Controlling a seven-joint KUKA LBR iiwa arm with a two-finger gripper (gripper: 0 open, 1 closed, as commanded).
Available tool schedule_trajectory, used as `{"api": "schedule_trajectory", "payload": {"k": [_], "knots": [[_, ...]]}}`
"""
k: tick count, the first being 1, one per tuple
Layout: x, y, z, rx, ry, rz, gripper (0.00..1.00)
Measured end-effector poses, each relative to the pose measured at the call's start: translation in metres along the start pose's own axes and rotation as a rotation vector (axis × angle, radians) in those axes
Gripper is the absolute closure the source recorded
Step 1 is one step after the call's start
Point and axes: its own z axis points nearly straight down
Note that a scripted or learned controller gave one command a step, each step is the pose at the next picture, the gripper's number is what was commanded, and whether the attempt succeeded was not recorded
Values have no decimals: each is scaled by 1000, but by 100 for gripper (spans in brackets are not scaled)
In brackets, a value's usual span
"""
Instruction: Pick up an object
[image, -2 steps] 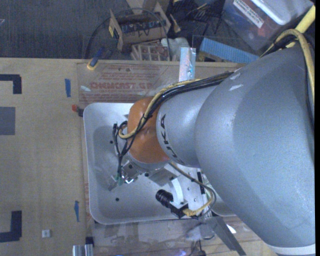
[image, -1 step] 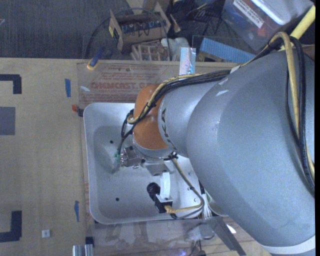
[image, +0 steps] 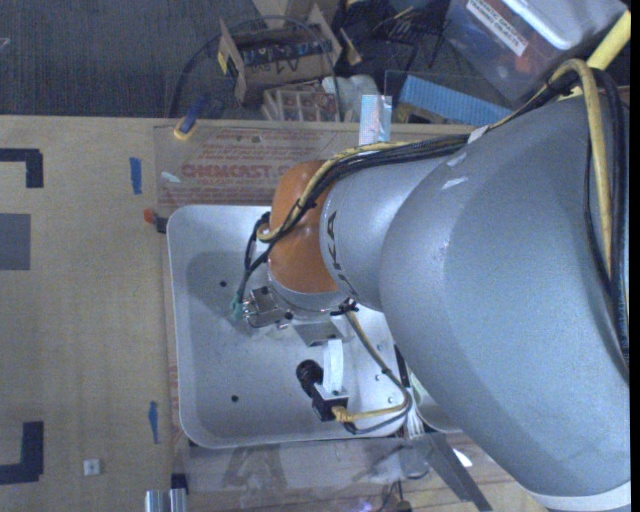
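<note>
My arm's grey body and orange band (image: 300, 235) cover most of the view, reaching down into the left white bin (image: 205, 370). The gripper (image: 252, 308) sits low over the bin floor, left of centre. A small greenish bit (image: 238, 310) shows at the gripper's left tip; I cannot tell what it is or whether it is held. The arm hides the right bin and whatever lies under it.
A black fitting (image: 312, 382) with a yellow cable (image: 375, 410) hangs off the wrist over the bin's near side. The wooden bench (image: 80, 330) spreads to the left, with blue tape marks (image: 135, 175). Boxes and clutter (image: 285, 55) stand beyond the far edge.
</note>
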Motion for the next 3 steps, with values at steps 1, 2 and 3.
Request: {"api": "schedule_trajectory", "payload": {"k": [1,2,3], "knots": [[-9,10,5,14,-14,611,100],[-24,27,12,56,15,452,100],[-21,27,2,59,15,448,100]]}}
